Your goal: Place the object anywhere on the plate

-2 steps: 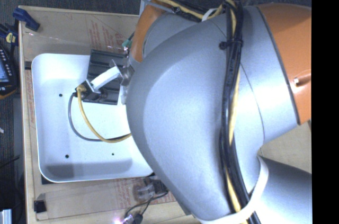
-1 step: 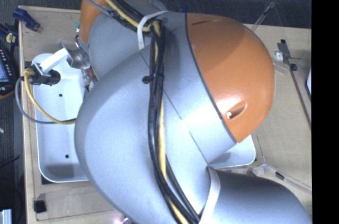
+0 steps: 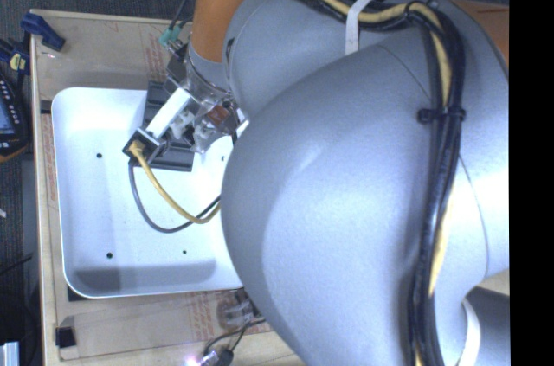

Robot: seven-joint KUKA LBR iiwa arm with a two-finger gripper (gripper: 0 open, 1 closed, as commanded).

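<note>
My gripper (image 3: 208, 127) hangs low over the far right part of the left white bin (image 3: 95, 208), just below the orange band of the wrist. The arm's wide grey body (image 3: 363, 183) hides the right side of this bin and everything further right. A small brownish patch (image 3: 227, 114) sits right at the gripper, and I cannot tell what it is.
The left bin's white floor (image 3: 104, 183) spreads out to the left of and in front of the gripper. A wooden bench (image 3: 112, 44) frames the bin. A blue clamp (image 3: 41, 30) sits at the bench's far left corner, and dark equipment (image 3: 10, 109) lies past the left edge.
</note>
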